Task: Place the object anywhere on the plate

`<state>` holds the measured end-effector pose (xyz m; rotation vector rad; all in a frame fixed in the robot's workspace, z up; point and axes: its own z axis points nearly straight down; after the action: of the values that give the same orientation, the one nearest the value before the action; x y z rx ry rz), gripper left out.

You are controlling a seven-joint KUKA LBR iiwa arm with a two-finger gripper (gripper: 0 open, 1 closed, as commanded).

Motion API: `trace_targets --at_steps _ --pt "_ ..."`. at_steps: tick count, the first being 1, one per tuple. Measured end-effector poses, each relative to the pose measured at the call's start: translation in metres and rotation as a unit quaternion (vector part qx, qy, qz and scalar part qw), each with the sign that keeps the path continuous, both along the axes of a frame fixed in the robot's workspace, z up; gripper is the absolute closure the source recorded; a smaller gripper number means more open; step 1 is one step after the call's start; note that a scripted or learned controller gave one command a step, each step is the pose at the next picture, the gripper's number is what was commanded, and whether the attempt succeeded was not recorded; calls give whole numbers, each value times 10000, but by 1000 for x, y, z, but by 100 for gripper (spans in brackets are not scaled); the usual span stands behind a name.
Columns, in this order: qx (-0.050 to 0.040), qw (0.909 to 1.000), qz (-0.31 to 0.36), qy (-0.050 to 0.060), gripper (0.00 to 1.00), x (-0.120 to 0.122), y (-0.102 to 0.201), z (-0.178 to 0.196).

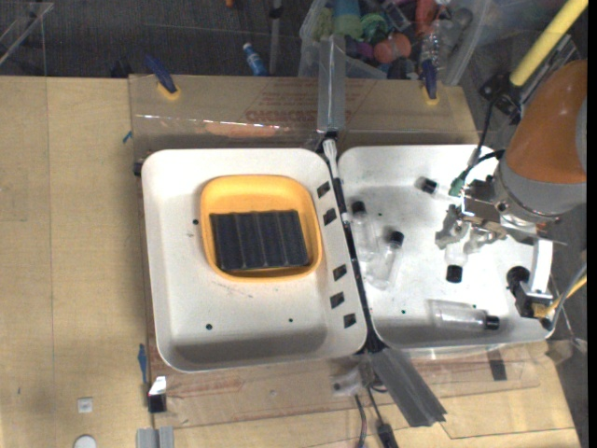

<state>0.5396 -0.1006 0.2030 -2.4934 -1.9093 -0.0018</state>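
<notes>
1. Hovering over the right bin (pixel 410 171), the gripper (pixel 473 233) hides its fingers; we cannot tell their state.
2. We see clear plastic tubes with black caps; one tube (pixel 462 316) lies by the near edge.
3. We judge it light, stiff, slippery; grasp mid-barrel.
4. A glossy orange plate (pixel 213 197) holds a ribbed black slab (pixel 258 240).
</notes>
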Motion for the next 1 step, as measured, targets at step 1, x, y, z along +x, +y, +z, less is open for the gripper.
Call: trace_targets --at_steps 1 --pt "-12 9993 382 -3 100 45 6 -21"
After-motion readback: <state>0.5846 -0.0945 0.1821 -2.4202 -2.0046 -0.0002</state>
